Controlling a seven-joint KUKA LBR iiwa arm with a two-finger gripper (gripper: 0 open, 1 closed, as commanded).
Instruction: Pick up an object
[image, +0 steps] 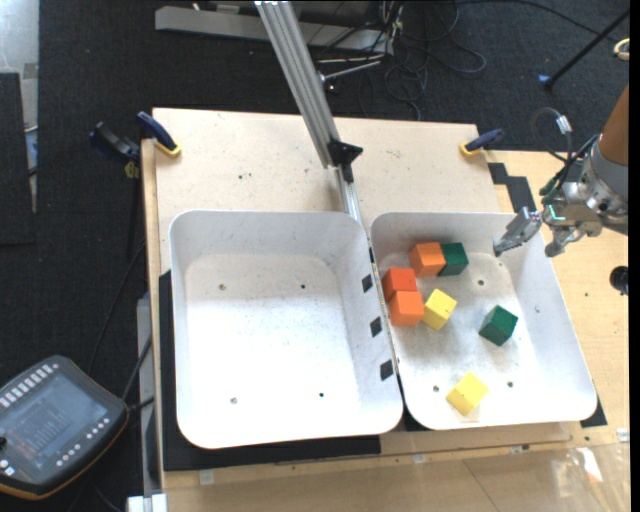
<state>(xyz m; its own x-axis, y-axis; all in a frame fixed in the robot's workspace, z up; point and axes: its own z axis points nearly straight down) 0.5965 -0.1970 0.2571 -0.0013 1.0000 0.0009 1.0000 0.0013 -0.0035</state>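
Observation:
The right bin (560, 330) holds several small blocks. An orange block (428, 257) touches a dark green block (454, 259) near the bin's back. Two more orange blocks (404, 295) sit against the left wall, with a yellow block (440, 309) beside them. A green block (498, 325) lies alone to the right, and another yellow block (466, 393) lies near the front. My gripper (532, 238) hovers over the bin's back right corner, open, with nothing between its fingers. It is right of the dark green block and apart from it.
The left bin (190, 300) stands next to the right one. A slanted metal pole (305, 85) rises from between the bins at the back. Clamps (160, 135) grip the board's back corners. A pendant (50, 425) lies at the lower left.

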